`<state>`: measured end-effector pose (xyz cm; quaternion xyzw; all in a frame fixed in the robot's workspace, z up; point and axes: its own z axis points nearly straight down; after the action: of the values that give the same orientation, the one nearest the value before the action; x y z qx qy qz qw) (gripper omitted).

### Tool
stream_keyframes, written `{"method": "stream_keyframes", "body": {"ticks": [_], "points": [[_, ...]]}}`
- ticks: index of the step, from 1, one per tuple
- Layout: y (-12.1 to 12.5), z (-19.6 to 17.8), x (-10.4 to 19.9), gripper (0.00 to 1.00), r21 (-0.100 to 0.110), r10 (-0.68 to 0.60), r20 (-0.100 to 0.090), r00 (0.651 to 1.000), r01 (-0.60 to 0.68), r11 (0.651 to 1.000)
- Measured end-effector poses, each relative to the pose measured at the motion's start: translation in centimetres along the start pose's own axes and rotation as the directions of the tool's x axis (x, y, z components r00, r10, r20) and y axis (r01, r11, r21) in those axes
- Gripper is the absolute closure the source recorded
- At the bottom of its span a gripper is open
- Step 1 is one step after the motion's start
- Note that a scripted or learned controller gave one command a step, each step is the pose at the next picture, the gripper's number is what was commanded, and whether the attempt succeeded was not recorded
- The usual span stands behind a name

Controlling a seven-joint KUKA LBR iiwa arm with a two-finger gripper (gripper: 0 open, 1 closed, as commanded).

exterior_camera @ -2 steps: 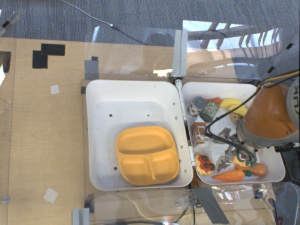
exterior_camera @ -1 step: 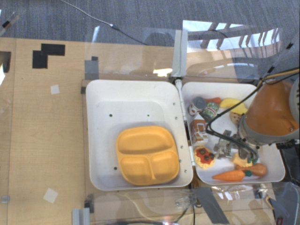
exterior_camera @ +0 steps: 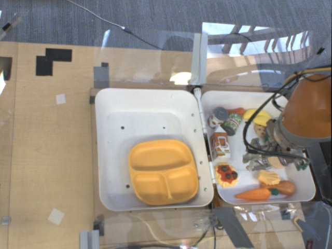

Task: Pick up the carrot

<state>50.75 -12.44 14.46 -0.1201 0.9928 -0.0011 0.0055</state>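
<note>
Carrot (exterior_camera: 253,194) lies seemingly just below claw (exterior_camera: 258,162).

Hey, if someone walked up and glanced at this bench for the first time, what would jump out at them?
Probably the big yellow divided plate in the left bin, bright against the white. Next, the arm's orange band over the right bin, above a crowd of small toy foods. Among them the orange carrot lies along the near wall, beside a small pizza.
</note>
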Motion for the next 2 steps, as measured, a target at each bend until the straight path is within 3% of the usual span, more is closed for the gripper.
{"method": "stream_keyframes", "body": {"ticks": [1,2], "points": [[-3.2,-6.5,0.1,1.00,0.002,-0.305,0.001,0.952,0.305,0.952],[-7.9,-10.2,2.1,1.00,-0.001,-0.550,-0.001,0.835,0.550,0.835]]}}
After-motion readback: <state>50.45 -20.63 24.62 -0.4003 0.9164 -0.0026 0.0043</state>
